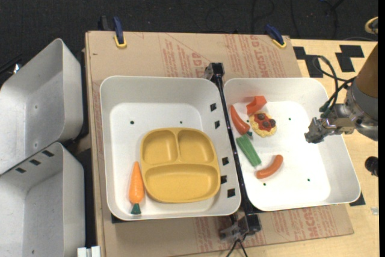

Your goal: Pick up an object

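Camera view: the gripper [314, 131] hovered over the right side of the right bin [301, 198], holding nothing that could be seen.
Whether it was apart or together could not be told at this size. The arm [366, 106] reached in from the right edge, above the bench [162, 48]. Toys lay well apart from the gripper, toward the bin's left side: a red sausage [269, 167] nearest it, a green piece [248, 150] just left of that, a small pizza slice [263, 124] further up, an orange-red block [255, 103] beside it, and a red pepper-like piece [239, 120] by the bin's left wall. The left bin [114, 105] carried a yellow divided plate [179, 164] with a carrot [136, 186] lying just beside its left edge.
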Controlling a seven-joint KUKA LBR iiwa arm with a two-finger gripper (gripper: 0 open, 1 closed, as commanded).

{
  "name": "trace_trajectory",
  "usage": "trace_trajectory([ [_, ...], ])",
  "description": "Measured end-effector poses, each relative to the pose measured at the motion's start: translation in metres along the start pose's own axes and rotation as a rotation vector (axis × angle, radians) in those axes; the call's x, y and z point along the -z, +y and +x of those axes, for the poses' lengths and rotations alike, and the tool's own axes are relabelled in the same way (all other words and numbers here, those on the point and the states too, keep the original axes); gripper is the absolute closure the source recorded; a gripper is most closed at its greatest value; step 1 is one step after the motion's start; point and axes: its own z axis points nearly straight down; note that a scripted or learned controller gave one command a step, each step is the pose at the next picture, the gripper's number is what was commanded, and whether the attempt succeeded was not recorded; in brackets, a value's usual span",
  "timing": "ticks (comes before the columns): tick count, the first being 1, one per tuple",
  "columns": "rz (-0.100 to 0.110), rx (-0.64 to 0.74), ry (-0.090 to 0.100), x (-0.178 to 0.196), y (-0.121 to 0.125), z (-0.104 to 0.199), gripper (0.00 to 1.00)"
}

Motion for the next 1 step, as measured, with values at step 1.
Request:
trace_trajectory([
  [1,0.000,0.001,0.001,0.0006,0.0100,0.0627,1.00],
])
